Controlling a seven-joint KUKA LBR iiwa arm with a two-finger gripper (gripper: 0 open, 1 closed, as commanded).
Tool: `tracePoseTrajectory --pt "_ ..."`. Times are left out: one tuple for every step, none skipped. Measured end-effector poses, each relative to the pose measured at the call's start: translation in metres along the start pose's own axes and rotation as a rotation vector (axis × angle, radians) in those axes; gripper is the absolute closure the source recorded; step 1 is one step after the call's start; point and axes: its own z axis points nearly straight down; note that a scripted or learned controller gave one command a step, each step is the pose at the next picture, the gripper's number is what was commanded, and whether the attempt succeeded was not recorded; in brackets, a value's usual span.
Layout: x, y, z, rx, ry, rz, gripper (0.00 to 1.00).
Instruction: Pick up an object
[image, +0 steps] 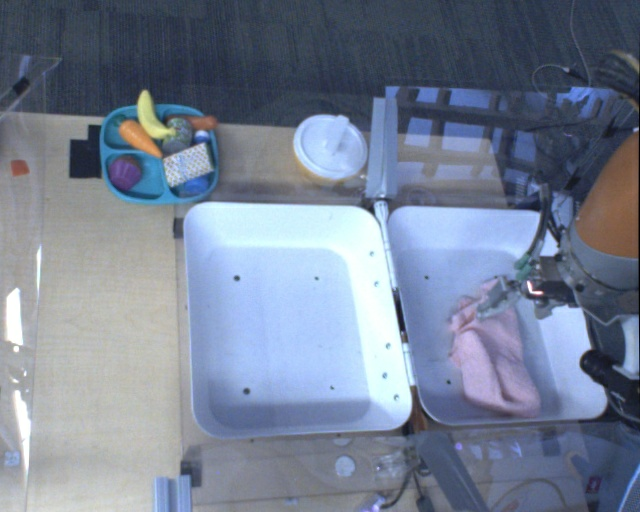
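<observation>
While the arm reaches in from the right, camera view shows the claw (500, 297) low over the right bin (440, 235), at the upper edge of the pink cloth (492, 355). Cannot tell its state. Cloth is soft, crumpled, lying flat on smooth white plastic, probably the nearest target.

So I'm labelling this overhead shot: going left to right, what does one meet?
Blue tray of toy food → yellow container with white lid → pink cloth in the right bin → arm's orange band.
</observation>
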Motion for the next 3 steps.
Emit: tracePoseTrajectory --pt "0.015 0.022 0.138 -0.005 -0.001 -0.014 0.0" --pt "0.014 0.069 0.145 -0.02 -0.005 0.02 0.0" --pt "0.012 0.071 0.133 -0.027 -0.009 0.021 1.0"
